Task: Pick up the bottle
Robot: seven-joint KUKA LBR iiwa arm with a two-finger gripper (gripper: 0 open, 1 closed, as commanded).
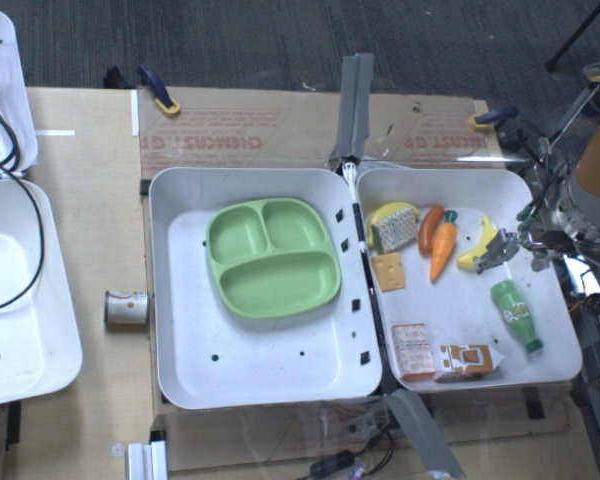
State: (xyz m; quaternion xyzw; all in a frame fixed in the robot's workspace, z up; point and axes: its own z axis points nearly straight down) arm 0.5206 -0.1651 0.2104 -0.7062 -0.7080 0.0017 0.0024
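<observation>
2 bins [170, 298], 1 bottle [516, 314], 2 carrots [442, 246]

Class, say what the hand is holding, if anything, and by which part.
Nothing. The hand hangs beside the banana, above the bottle, which lies untouched in the bin.

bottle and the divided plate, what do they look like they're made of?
Bottle: looks like translucent green plastic, glossy, with a pale label; it lies on its side in the right bin. Divided plate: probably moulded plastic or silicone, opaque light green, matte, with soft rounded rims. I can't tell which.
</observation>
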